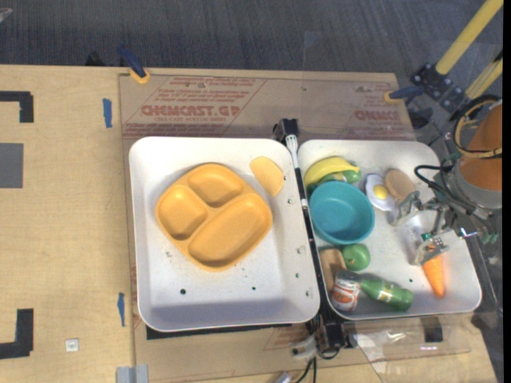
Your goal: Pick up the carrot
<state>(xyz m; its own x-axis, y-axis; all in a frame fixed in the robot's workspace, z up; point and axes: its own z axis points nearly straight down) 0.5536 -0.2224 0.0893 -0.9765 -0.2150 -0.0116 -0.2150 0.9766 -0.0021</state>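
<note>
A grey robot arm (pixel 479 166) with an orange band is reaching in over the right edge of a table (pixel 64 214) carrying two shallow white bins set side by side. Its gripper (pixel 427 238) is hanging over the right bin (pixel 471 294), close to that bin's right wall, and whether the jaws are standing wide or narrow cannot be told through the tangle of cables and metal.

The carrot (pixel 435 276) is lying in the right bin's near right corner, its green top pointing toward the gripper and sitting just beneath it; whether the two are touching is unclear. Sharing that bin, a teal bowl (pixel 342 212) is sitting against the left wall with a yellow banana (pixel 331 168) just behind it, a fried egg (pixel 377 190) and a tan piece of food (pixel 399 184) lying to its right. A green apple (pixel 356 255), a small red-labelled can (pixel 346 291) and a green bottle (pixel 387 294) are lining the bin's near edge.

In the left bin (pixel 152 294), an orange divided plate (pixel 212 214) is resting near the centre, with a pale yellow piece (pixel 267 174) lying just beside it toward the far right corner.
</note>
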